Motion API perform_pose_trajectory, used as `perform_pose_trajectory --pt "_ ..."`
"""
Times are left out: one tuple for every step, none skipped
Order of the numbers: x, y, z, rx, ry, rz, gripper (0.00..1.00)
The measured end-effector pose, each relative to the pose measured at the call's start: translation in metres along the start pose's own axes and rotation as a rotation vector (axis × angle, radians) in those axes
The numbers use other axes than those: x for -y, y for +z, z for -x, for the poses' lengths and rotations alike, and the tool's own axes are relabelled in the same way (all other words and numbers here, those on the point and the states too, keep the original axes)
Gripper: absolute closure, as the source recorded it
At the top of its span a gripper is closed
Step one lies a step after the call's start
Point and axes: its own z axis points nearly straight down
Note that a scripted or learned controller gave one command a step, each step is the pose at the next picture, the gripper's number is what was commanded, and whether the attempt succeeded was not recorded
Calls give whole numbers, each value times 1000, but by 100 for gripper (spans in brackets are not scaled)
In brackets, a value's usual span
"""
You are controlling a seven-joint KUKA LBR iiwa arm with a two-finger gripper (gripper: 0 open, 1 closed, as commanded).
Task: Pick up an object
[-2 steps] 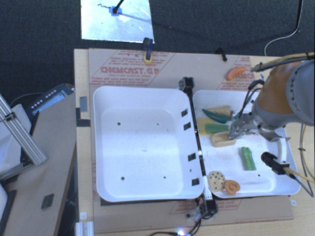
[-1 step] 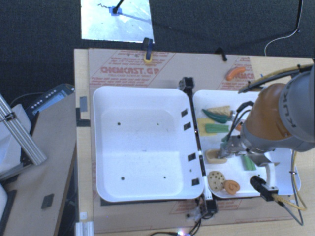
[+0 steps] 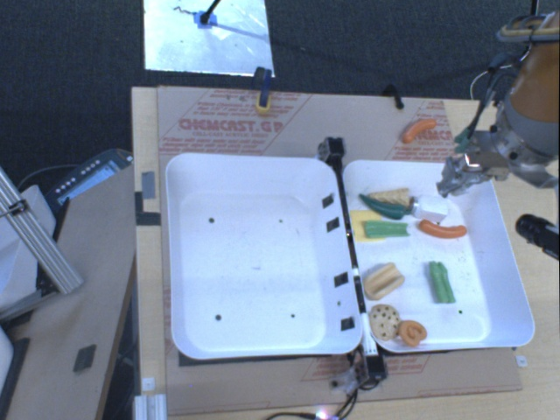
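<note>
- The claw [image 3: 455, 182] hangs over the upper right part of the right bin [image 3: 503, 261], at the end of the grey arm [image 3: 525, 138] reaching in from the right.
- Whether the claw is spread or closed cannot be told from this slant, and nothing is seen between its tips.
- Just below the claw lies a small white block [image 3: 430, 208], touching the tip of a dark green pepper [image 3: 383, 206] with a tan piece [image 3: 394, 196] against it.
- An orange sausage [image 3: 443, 229] lies just beside the white block, lower right.
- A light green bean [image 3: 385, 229] lies near the divider, with a bread roll [image 3: 383, 279] below it.
- A green ridged vegetable [image 3: 441, 283] sits toward the bin's right.
- A cookie [image 3: 383, 320] and an orange ring [image 3: 411, 331] rest at the bin's near edge.
- A second orange sausage [image 3: 419, 130] lies on the counter [image 3: 227, 116], outside the bins.
- The left bin [image 3: 254, 252] stands beside the right one.
</note>
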Motion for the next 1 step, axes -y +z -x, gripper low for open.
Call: perform_pose_trajectory --pt "33 -48 -108 -6 -7 -14 100"
